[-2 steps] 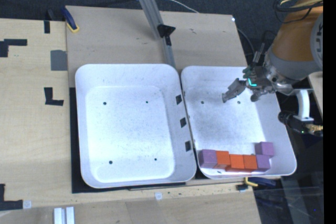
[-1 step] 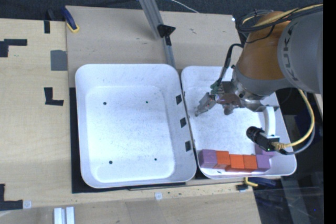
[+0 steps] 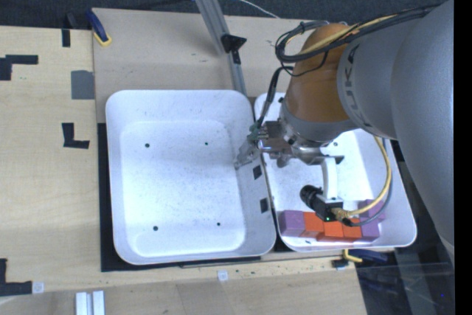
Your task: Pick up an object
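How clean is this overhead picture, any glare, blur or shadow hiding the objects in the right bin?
Camera view: lighting is even and soft, with no hard glare on the left bin. The whole frame is slightly soft. The arm covers much of the right bin, and the purple block and orange block sit partly shaded beneath it.

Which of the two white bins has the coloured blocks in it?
The right bin, under the arm: a purple block and an orange block lie at its near edge. The left bin shows only specks.
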Robot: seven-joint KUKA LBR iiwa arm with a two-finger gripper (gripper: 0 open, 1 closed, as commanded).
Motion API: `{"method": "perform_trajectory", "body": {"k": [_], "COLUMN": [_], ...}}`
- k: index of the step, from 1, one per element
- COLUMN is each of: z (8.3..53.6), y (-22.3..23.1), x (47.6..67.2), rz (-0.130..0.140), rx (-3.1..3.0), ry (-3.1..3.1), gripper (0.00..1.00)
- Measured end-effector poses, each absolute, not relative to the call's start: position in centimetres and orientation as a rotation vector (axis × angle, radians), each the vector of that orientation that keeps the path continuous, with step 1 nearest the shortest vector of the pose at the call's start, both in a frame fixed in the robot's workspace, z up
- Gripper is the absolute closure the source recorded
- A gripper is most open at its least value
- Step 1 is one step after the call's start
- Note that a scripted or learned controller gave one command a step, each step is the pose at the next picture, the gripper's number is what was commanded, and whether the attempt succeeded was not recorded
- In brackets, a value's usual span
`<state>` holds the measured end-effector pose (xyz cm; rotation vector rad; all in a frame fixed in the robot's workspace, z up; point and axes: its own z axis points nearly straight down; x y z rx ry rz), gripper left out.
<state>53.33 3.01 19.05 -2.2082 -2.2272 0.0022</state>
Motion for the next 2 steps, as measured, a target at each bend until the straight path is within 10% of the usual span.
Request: {"method": "perform_trajectory", "body": {"k": [2], "z": [26.5], "y": [1.9], "x": [48.3], "rz": [-0.005], "rx": [-2.228], "ry": [-2.222], "gripper": [0.00]}}
